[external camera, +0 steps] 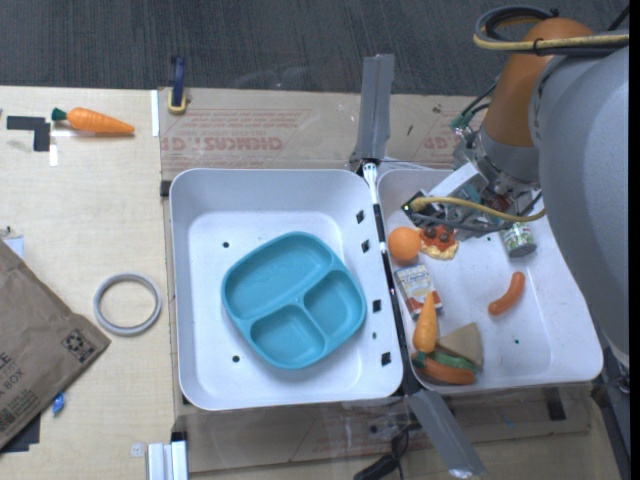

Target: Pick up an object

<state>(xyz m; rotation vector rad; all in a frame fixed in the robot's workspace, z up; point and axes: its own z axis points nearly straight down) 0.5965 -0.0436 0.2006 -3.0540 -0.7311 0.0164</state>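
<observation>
Left bin [190,268] holding a blue divided tray [291,299], set at a tilt. Right bin [560,353] holding an orange ball [403,244] beside a pizza-slice toy [440,242], a small packet [414,285], a carrot [427,324], a sausage [506,293], a sandwich toy [455,353] and a small can [518,238]; arm [570,108] over its far end, pincer hidden among cables. On the desk [80,198] at left: another carrot [93,121], a grey ring [127,302], a brown paper bag [35,353].

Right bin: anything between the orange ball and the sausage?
Camera view: between the orange ball and sausage lies only bare white floor of the right bin.
</observation>
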